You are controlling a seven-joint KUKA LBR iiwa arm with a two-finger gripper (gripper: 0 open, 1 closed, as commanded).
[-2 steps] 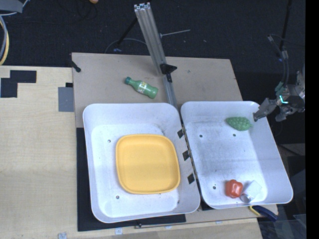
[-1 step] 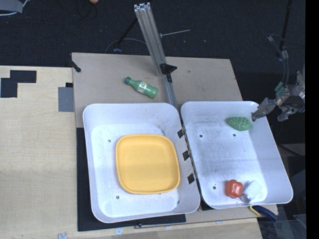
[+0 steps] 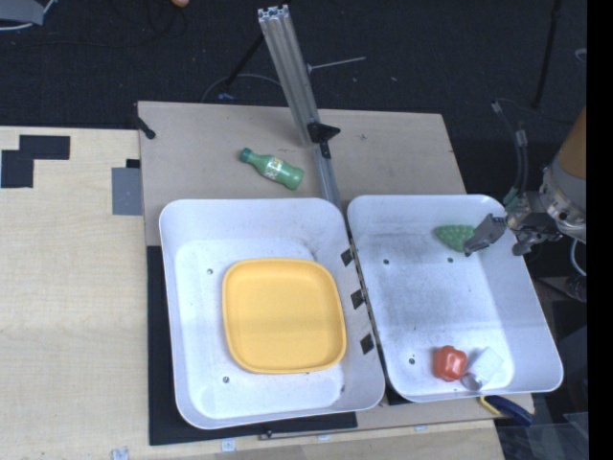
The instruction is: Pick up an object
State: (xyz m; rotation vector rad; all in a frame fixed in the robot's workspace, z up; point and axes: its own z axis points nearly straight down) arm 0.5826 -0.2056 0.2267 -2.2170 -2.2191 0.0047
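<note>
gripper (image 3: 505, 235): at the right bin's (image 3: 421, 295) upper right rim, fingers spread apart, nothing between them
green object (image 3: 453, 235): just left of the gripper, near one fingertip
red object (image 3: 448, 362): well below the gripper, beside a pale object (image 3: 484, 364)
yellow plate (image 3: 283, 314): far left of the gripper, in the left bin (image 3: 192, 257)
green bottle (image 3: 272, 169): up and left of the gripper, lying on the bench (image 3: 383, 151) behind the bins

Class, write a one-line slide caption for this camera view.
Gripper beside green leafy toy in right white bin; yellow square plate in left.

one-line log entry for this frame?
gripper: open, right bin's far right rim | beside green object, no grasp | red object: near corner | yellow plate: left bin
</note>
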